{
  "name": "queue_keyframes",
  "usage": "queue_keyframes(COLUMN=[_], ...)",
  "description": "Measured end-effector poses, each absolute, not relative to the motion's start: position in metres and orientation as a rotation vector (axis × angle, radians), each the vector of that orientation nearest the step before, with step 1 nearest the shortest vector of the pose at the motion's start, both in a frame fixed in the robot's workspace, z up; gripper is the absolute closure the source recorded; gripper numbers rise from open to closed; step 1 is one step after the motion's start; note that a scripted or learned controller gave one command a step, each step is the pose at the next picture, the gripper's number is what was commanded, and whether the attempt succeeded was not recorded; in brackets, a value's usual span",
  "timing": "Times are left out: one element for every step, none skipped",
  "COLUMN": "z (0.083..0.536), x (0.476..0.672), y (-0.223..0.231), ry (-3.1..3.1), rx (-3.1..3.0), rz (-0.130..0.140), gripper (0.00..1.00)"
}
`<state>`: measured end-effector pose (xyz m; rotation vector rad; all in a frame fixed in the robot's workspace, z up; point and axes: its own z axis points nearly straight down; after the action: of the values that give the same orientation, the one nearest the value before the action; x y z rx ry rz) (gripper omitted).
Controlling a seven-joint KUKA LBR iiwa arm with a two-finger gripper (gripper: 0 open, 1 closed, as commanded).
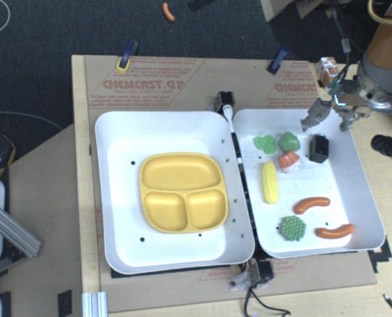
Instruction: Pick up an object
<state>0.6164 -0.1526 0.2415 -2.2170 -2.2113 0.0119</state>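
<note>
Here, the left bin (110, 177) holds a yellow tray (183, 191).

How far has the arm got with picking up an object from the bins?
Nothing looks picked yet: the corn, broccoli, both sausages and the black block all lie in the right bin. The gripper hangs over that bin's far edge, jaws spread, nothing between them. Descent, grasp and lift remain.

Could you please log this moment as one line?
gripper: open, above right bin's far edge | holding: nothing | nearest: black block | left bin: yellow tray
</note>
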Motion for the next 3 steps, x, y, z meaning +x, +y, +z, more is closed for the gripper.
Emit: queue_keyframes(z=[0.249, 0.188, 0.132], x=[0.619, 0.612, 0.620], y=[-0.152, -0.150, -0.144], ry=[-2.222, -2.217, -2.219], rx=[-2.222, -2.217, -2.215], rz=[0.000, 0.006, 0.005], gripper=[0.00, 0.00, 0.00])
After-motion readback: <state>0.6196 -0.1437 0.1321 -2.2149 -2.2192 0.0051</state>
